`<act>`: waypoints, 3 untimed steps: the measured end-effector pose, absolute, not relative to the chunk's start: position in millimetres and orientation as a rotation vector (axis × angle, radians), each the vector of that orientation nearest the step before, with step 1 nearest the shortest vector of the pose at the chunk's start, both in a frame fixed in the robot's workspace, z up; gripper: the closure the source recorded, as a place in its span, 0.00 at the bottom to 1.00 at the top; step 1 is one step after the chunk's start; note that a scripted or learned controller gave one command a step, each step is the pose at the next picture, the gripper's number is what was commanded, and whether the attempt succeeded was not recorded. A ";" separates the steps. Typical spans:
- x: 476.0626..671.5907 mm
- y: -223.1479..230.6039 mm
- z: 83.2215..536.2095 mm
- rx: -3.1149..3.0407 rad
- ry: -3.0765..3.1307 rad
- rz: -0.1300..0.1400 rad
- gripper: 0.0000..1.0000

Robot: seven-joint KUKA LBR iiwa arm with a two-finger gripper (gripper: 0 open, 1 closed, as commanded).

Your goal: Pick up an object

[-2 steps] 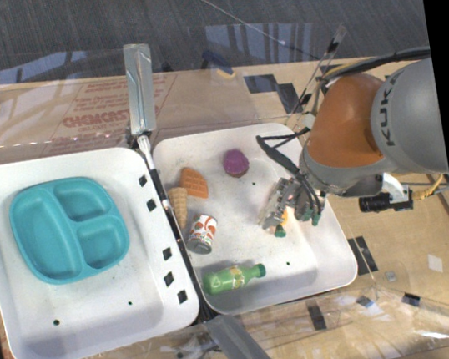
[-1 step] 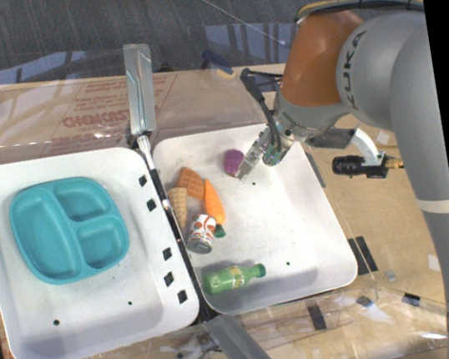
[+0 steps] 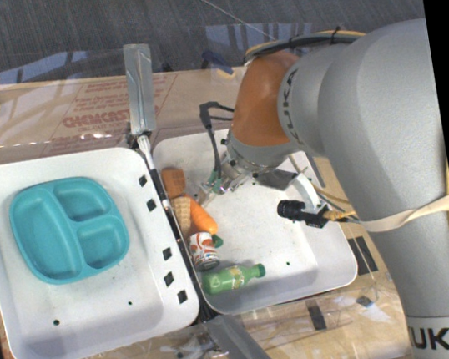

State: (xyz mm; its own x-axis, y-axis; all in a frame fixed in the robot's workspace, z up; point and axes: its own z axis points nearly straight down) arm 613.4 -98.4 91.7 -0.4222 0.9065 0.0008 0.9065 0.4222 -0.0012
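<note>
The right bin [image 3: 307,275] holds several small items along its left wall. A brown piece [image 3: 174,181] lies at the top, with a tan waffle cone [image 3: 182,213] below it and an orange carrot [image 3: 203,217] beside the cone. A small can [image 3: 204,250] with a red and white label stands further down. A green bottle [image 3: 233,278] lies on its side near the front wall. My gripper [image 3: 220,183] hangs low in the bin's upper middle, just right of the brown piece and above the carrot. Nothing shows in its grasp.
The left bin [image 3: 29,332] holds a teal divided plate [image 3: 68,228]. The big grey arm [image 3: 371,143] with its orange band [image 3: 261,114] covers the right bin's right side. A black connector [image 3: 300,210] juts out over the bin floor. A ridge with clips [image 3: 164,226] divides the bins.
</note>
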 end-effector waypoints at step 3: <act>633.8 10.1 187.5 -1.744 -2.600 0.005 1.00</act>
State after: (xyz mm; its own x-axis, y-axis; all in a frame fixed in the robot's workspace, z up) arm 633.8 10.1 187.5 -0.3793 0.9252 0.0069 0.9252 0.3794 -0.0082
